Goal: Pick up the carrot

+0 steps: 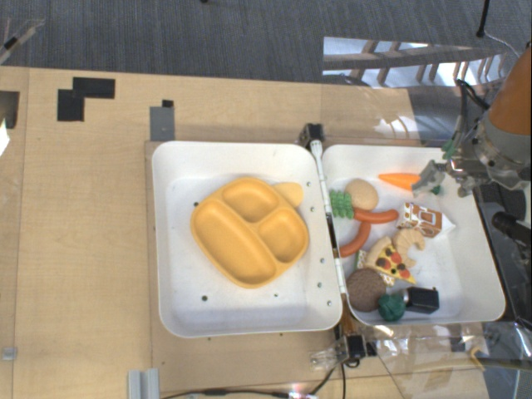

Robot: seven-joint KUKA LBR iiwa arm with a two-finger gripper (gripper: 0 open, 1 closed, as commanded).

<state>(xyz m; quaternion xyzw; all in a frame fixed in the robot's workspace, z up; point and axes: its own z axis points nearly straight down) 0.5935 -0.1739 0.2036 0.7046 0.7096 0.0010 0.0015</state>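
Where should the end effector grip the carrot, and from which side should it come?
Probably the middle of the carrot, coming from above, fingers closing across its narrow width. It lies flat along the right bin's far wall, apart from the other toys. The end effector is already beside its right end.

Two shallow white plastic bins (166,248) sit on a pale tan wooden table (75,248) marked with black rectangles at upper left. The left bin holds a yellow three-compartment plastic plate (248,231). In the right bin lie a bright orange tapered carrot (399,180), a red-orange curved sausage (376,216), a green leafy piece (340,204), a beige round bun (362,193), a brown round patty (364,288) and a black block (422,299). The arm's band at the right edge is orange.
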